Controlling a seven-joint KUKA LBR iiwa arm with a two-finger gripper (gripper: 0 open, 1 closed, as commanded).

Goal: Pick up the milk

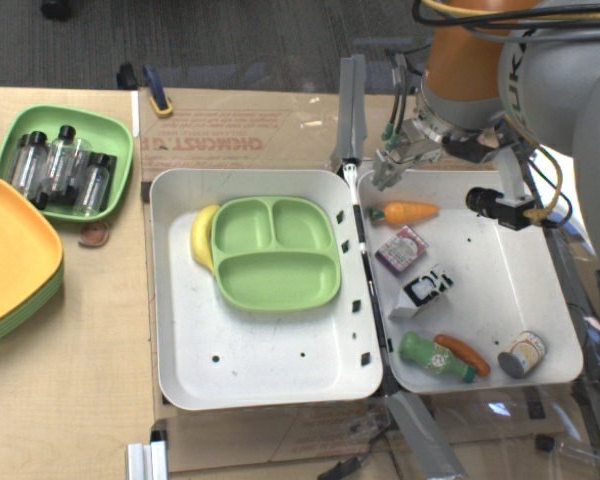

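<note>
The green bottle [435,356] lies nearest. The milk [427,288] sits untouched mid-bin, while the jaws hang beyond the carrot [405,211]; I cannot tell whether they are apart. The pick is not yet done.

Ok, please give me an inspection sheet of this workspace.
Surface: left bin and right bin, both white, on a brown bench.
Job's things: black-and-white carton, probably the milk, lies in the right bin, untouched.
Clutter: carrot, purple box, green bottle, can in the right bin; green plate, yellow item in the left.
Grippers: hand hangs over the right bin's far left corner, apart from the carton.
Cables: yellow and black cables loop by the wrist.
Surroundings: tray of bottles, orange plates at left.
</note>
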